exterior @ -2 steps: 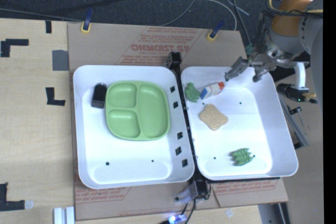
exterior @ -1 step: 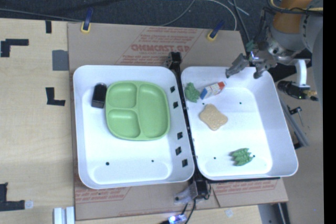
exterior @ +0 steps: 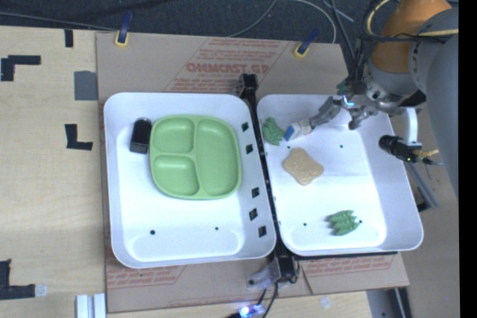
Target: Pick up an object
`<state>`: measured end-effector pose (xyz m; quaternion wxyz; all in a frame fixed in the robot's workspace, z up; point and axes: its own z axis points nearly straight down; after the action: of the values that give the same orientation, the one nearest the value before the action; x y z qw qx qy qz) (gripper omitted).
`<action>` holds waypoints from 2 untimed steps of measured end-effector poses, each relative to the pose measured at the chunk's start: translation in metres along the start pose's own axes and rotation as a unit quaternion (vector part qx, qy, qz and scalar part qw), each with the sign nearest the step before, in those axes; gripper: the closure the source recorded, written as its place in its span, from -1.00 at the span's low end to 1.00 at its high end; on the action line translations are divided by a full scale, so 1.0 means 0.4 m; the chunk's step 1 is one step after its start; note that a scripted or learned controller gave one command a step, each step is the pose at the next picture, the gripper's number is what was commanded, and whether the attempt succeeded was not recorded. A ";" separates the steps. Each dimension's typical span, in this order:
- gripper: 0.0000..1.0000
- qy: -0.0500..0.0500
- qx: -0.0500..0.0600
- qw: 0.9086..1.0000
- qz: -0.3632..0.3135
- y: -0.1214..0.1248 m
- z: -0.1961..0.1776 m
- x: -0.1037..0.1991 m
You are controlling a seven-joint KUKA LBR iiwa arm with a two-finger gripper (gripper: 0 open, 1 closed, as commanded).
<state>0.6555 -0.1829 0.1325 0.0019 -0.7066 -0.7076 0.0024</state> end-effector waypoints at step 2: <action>1.00 0.000 -0.016 1.000 -0.001 0.024 0.000 0.002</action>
<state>0.6651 -0.1820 0.1324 -0.0099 -0.7059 -0.7081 -0.0088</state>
